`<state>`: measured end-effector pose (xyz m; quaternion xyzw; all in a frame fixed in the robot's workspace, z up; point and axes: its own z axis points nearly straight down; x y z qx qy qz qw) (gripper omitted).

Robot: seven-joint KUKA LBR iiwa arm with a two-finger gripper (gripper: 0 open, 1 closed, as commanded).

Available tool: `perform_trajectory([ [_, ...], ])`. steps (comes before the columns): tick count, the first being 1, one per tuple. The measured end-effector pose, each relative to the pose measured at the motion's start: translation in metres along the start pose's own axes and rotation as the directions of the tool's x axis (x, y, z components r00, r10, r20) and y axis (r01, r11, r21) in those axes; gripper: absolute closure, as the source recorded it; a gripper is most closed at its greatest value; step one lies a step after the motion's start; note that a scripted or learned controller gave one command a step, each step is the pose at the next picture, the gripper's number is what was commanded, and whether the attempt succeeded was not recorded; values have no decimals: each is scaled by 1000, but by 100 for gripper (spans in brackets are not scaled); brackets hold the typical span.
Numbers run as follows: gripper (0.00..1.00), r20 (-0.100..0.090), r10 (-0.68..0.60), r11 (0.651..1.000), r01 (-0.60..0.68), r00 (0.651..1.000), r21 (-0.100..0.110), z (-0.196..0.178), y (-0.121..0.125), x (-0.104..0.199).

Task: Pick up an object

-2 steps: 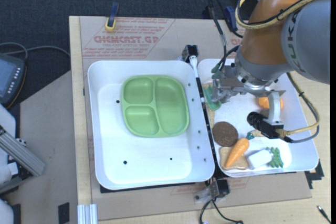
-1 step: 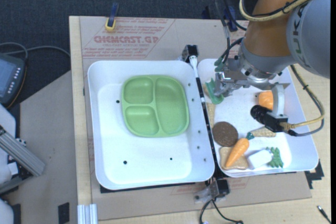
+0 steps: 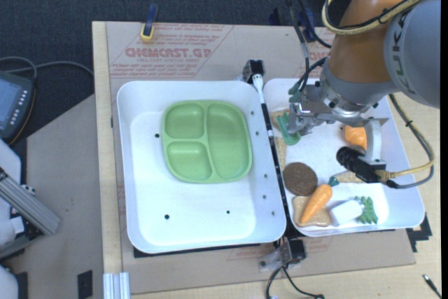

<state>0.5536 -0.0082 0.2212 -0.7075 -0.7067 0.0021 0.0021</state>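
My gripper [image 3: 297, 121] hangs low over the far left part of the right bin [image 3: 409, 203], under the grey and orange arm. A small green object [image 3: 285, 128] lies right at its tip, by the bin's left wall; whether it is held I cannot tell. Nearer the front sit a brown round cookie [image 3: 300, 178], a carrot [image 3: 317, 199] lying on a tan bread slice [image 3: 309, 216], and a white piece with green leaves [image 3: 352, 210]. An orange item [image 3: 355, 136] peeks out beneath the wrist.
The left bin [image 3: 140, 206] holds a pale green divided plate [image 3: 207, 141] in its far half. Both bins rest on a cardboard sheet [image 3: 168, 49]. The arm covers the right bin's far side.
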Motion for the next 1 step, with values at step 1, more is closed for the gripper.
perform_trajectory([
  [1, 100, 1, -3, 1000, 3, 1000, -6, -12, 2, 7],
])
